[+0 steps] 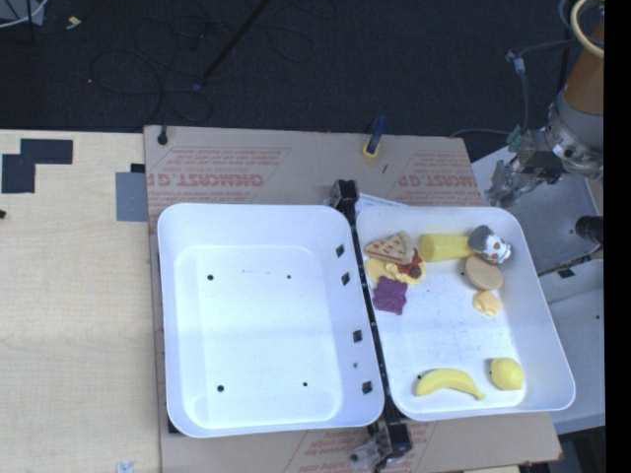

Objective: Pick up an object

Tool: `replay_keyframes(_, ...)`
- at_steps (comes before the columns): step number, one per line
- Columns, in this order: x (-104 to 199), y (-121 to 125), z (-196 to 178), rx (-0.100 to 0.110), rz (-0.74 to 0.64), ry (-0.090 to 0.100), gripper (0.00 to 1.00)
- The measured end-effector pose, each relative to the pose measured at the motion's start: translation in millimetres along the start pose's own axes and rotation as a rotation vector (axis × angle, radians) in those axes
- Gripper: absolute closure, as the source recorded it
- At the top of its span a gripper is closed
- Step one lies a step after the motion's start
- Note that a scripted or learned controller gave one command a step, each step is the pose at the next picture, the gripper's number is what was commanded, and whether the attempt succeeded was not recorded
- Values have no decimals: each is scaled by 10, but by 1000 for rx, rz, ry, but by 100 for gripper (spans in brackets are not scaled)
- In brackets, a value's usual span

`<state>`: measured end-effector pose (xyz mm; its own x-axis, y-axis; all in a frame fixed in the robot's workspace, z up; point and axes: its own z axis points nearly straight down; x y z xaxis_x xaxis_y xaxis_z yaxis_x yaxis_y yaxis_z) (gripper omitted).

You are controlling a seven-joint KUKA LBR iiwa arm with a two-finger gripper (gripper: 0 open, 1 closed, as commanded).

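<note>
The right bin [537, 294] holds several toy foods. A pizza slice [391, 247] lies at its far left beside a yellow block [446, 246]. A grey and white toy [489, 243] sits by a tan round piece [484, 272], with a small yellow lump [486, 303] just below. A purple piece [389, 295] lies near the divider. A banana [449, 383] and a lemon [506, 373] rest at the front. My gripper [516, 175] hangs outside the bin, past its far right corner, with nothing seen in it.
The left bin [177, 313] stands beside the right one on a cardboard sheet [246, 170]. A blue and yellow clip [374, 138] lies on the cardboard's far edge. The arm's orange band [590, 77] rises at the upper right.
</note>
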<state>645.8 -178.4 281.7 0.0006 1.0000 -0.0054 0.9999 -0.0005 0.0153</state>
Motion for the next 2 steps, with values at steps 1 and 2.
replay_keyframes(1,693,-39,732,22,-5,8,100)
replay_keyframes(2,1253,-165,929,22,-5,8,100)
